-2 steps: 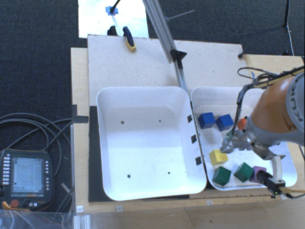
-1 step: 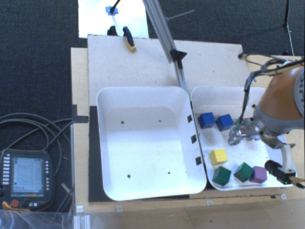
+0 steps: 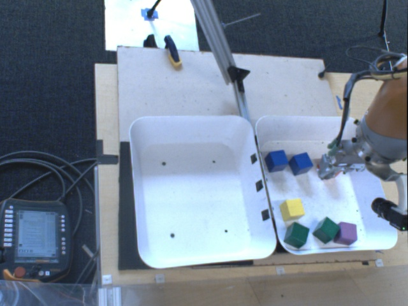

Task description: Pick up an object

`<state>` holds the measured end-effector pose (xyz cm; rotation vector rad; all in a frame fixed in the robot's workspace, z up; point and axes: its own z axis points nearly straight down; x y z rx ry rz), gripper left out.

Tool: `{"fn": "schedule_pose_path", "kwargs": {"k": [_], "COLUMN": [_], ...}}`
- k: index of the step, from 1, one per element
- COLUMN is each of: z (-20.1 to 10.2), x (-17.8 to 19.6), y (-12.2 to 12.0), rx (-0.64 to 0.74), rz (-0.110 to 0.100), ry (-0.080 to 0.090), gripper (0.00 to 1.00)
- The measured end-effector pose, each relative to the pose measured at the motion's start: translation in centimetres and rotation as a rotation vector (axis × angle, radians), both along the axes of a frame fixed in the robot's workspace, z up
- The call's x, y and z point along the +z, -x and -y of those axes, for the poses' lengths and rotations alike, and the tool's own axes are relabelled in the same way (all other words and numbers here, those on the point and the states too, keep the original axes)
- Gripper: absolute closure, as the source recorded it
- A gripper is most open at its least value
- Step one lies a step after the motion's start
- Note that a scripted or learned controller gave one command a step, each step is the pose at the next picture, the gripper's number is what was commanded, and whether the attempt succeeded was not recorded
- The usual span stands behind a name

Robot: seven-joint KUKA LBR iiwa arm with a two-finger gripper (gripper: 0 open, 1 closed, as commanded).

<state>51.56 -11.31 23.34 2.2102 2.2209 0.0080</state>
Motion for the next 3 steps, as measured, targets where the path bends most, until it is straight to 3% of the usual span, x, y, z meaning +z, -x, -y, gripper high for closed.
{"fn": "schedule_pose_path", "kwargs": {"k": [1,3], "z": [0.0,-9.2], "x": [0.8,1.4], "y": [-0.1,-6.7], "rx": [-0.001,0.006], "rz": [-0.005,-0.006], "ry": [-0.001,-0.004], "gripper": [1.00,1.00]}}
